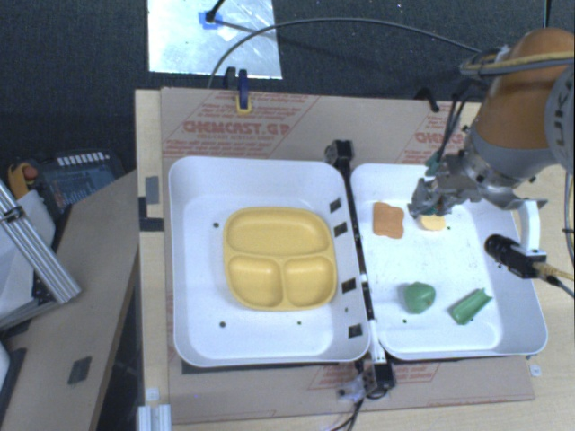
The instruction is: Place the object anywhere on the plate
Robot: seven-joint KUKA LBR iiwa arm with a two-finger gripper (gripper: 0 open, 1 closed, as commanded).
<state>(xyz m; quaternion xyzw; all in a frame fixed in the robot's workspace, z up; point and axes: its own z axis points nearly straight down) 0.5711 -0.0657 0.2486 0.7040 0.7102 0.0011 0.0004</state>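
A yellow three-compartment plate (277, 257) lies in the left bin (198, 196). In the right bin (512, 330) lie an orange piece (388, 220), a small pale yellow piece (434, 223), a green rounded piece (418, 296) and a green elongated piece (470, 306). My gripper (429, 206) hangs low over the back of the right bin, directly above the pale yellow piece and just right of the orange piece. The gripper body partly hides the yellow piece.
A black divider strip (352, 241) runs between the two bins. A black part with an orange tip (512, 255) juts over the right bin's right side. Cables (359, 25) arc over the bench's back edge.
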